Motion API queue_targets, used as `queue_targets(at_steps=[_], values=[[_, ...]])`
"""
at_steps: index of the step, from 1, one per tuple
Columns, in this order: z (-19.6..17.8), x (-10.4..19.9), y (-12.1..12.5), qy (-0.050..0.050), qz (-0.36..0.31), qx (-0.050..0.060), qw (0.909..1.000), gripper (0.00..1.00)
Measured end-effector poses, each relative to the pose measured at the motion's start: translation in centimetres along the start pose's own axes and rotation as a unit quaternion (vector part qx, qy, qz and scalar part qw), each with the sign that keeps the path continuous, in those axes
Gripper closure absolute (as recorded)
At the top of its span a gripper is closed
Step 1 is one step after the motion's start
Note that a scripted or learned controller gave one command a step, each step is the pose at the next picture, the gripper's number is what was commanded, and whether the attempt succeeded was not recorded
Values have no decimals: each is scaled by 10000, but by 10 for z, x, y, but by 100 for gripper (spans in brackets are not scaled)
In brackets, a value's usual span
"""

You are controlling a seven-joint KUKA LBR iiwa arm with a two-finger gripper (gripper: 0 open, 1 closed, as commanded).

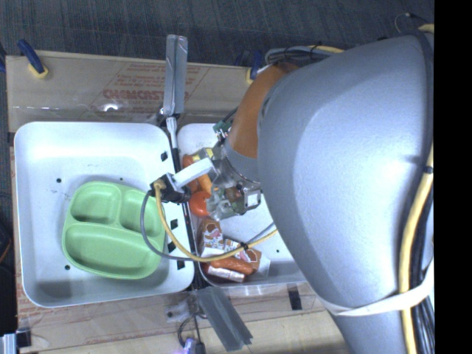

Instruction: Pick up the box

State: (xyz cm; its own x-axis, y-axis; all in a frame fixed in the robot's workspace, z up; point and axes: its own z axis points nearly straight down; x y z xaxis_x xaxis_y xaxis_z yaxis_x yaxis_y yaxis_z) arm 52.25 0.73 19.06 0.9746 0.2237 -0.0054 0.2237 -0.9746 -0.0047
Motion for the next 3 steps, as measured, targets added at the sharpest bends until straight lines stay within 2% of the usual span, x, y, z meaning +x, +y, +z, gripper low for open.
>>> queue_targets(at_steps=[1,2,3], values=[[0,-57,37,2,-618,-5,9981,100],[37,-61,173,1,-983,-7,9952,100],[66,-86,167,7,-2076,1,9782,100]])
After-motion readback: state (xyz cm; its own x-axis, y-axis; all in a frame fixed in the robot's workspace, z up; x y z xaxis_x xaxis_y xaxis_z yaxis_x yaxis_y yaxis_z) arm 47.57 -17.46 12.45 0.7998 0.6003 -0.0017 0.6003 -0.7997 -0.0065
